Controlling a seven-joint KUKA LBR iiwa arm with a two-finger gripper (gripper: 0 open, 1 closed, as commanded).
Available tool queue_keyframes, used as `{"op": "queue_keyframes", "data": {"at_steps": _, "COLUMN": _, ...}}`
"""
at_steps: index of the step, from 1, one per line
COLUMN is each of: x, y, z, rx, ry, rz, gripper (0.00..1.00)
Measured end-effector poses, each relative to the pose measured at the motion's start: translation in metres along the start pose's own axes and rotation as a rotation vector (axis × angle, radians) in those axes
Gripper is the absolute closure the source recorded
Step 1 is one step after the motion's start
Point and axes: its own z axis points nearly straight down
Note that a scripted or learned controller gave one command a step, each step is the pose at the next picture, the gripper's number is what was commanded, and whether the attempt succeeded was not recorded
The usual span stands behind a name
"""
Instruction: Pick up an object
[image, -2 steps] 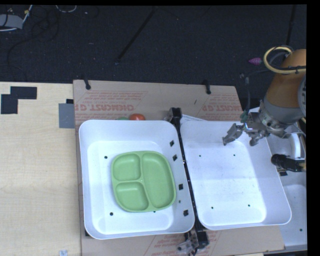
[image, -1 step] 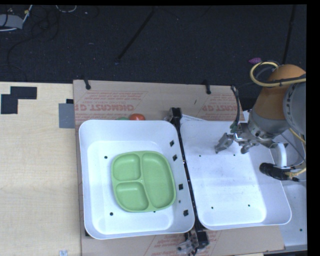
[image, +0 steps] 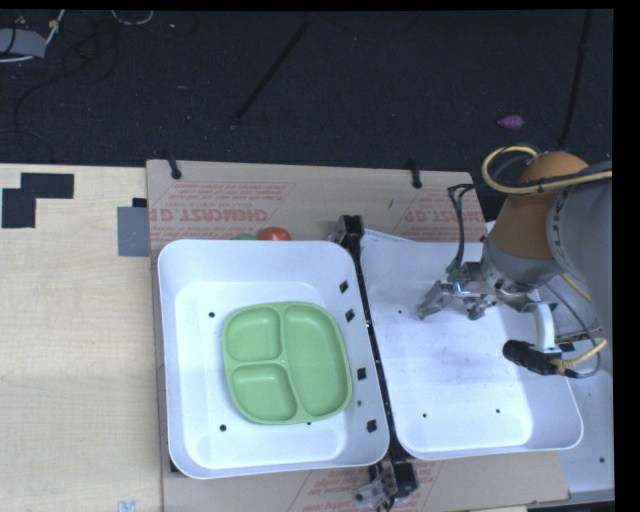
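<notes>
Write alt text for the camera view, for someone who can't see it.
A green divided plate lies in the left white bin, while the robot arm reaches from the right and holds its end effector over the right white bin. A small red object sits just behind the left bin's far rim.

- The left bin (image: 190, 300) has a green divided plate (image: 287, 361) across the middle of its floor; bare floor is left as a strip along each wall, widest at the left and far sides.
- The right bin (image: 470, 420) has open floor through its centre and near half.
- The arm (image: 555, 235) and hand (image: 458, 298) crowd the right bin's far right part.
- A black clamped ridge (image: 365, 340) between the bins bars a low crossing.
</notes>
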Motion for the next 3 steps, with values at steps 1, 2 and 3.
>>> {"op": "queue_keyframes", "data": {"at_steps": 1, "x": 0.0, "y": 0.001, "z": -0.013, "rx": -0.003, "ry": 0.0, "rz": 0.0, "gripper": 1.0}}
{"op": "queue_keyframes", "data": {"at_steps": 2, "x": -0.008, "y": 0.007, "z": -0.071, "rx": -0.009, "ry": -0.003, "rz": 0.0, "gripper": 1.0}}
{"op": "queue_keyframes", "data": {"at_steps": 3, "x": -0.016, "y": 0.014, "z": -0.128, "rx": -0.01, "ry": -0.003, "rz": -0.002, "gripper": 1.0}}
